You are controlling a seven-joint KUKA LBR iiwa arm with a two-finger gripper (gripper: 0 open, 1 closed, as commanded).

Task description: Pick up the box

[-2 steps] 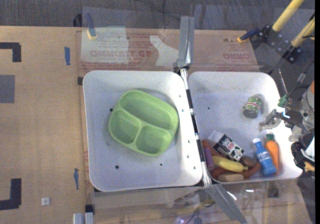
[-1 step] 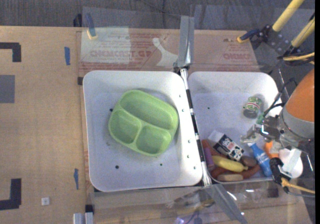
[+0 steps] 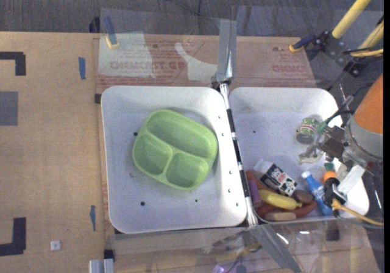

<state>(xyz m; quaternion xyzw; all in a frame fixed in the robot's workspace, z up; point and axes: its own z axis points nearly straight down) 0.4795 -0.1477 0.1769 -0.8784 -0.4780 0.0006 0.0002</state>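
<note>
Wooden bench w/ two white bins: left bin [image 3: 122, 205] holds a green divided tray [image 3: 175, 149]. Right bin [image 3: 268, 107]: box [image 3: 278, 178] near front, beside banana [image 3: 277, 199], blue marker [image 3: 317, 191], other bits. Gripper [image 3: 332, 144] at right edge, partly cut off, state can't tell

Robot lab: bench [image 3: 49, 144] w/ taped markers, bins [image 3: 116, 162].

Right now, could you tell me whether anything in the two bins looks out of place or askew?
Nothing looks spilled or broken. In the right bin, the small box lies tilted in a crowded pile at the near edge, beside a banana. The green divided plate sits askew in the left bin.
</note>
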